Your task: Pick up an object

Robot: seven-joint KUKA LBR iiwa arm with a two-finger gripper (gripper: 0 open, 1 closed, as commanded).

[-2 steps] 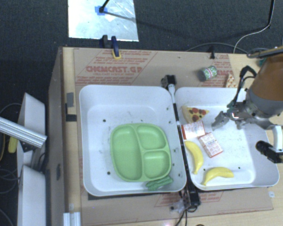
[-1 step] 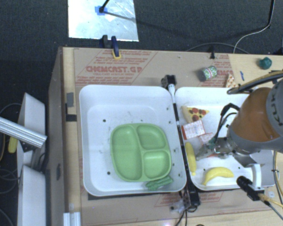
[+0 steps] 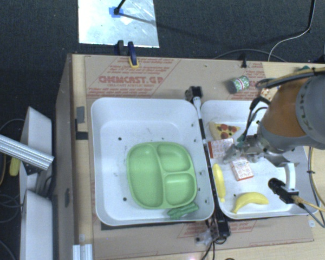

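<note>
Red packet [image 3: 241,170] just below gripper [image 3: 239,151]

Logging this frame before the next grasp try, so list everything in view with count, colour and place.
bins: two, white, side by side on the bench
divided plate: one, green, left bin
green item: one, by the plate's near edge
bananas: two, yellow, right bin, near side
pizza slice: one, right bin, far side
small packet: one, red and white, right bin
can: one, green, behind right bin
arm: one, grey and orange, over right bin
gripper: one, above the packet
</note>
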